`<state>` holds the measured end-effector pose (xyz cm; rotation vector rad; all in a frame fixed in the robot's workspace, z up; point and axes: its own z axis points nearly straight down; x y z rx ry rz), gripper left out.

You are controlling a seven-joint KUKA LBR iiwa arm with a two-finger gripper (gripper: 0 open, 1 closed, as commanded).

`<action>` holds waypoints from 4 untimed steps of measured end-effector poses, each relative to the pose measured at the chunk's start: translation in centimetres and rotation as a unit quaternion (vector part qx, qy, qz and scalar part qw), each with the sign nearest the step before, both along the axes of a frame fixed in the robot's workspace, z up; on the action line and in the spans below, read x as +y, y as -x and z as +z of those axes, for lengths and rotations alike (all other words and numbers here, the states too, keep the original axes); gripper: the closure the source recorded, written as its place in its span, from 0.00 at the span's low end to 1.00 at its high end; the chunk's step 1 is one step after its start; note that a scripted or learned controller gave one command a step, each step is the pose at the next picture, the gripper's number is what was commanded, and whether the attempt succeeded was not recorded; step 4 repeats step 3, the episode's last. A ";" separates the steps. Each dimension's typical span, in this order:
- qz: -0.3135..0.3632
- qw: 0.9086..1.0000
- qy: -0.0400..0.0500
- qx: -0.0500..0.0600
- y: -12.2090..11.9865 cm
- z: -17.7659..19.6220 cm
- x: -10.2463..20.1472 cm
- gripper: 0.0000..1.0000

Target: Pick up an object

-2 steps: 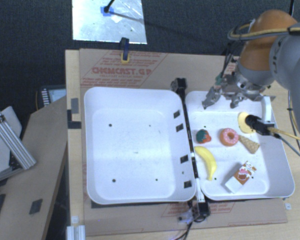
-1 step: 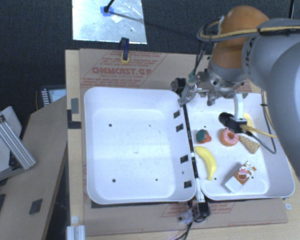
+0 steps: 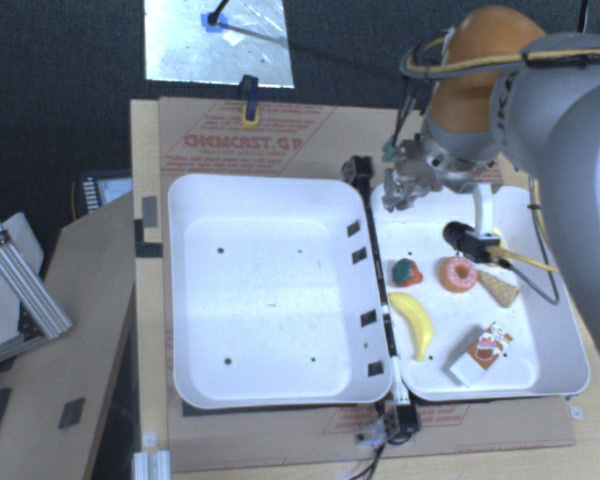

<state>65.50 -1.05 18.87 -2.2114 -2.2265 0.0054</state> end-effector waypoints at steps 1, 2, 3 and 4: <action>0.000 1.000 0.000 0.000 1.0 -0.8 1.5 1.00; 0.000 1.000 0.001 -0.011 -1.7 17.5 1.0 1.00; 0.003 1.000 0.002 -0.001 -1.6 17.1 1.1 1.00; 0.003 1.000 0.002 -0.001 -1.6 17.1 1.1 1.00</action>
